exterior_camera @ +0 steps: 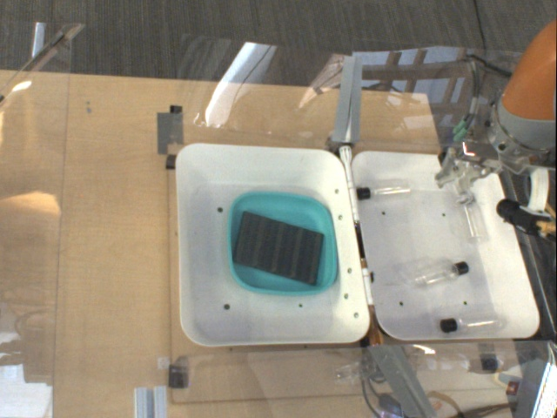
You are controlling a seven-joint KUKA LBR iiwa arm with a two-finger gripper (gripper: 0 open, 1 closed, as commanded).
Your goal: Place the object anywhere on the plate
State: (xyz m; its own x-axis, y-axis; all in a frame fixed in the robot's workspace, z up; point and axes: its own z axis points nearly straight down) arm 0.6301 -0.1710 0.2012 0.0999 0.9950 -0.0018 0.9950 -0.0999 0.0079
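Note:
A teal square plate (324, 225) sits in the middle of the left bin (200, 233). On it lies a dark ribbed rectangular object (278, 247), flat and slightly turned, covering most of the plate's floor. My gripper (459, 169) hangs over the far right part of the right bin (392, 312), below the grey wrist and orange band (531, 81). It is well away from the plate and the dark object, and I see nothing held in it.
Several clear tubes with black caps lie in the right bin: one near the back left (383, 190), one in the middle (439, 274), one under the gripper (471, 222), one at the front (466, 324). A metal post (348, 103) stands behind the bins' shared wall.

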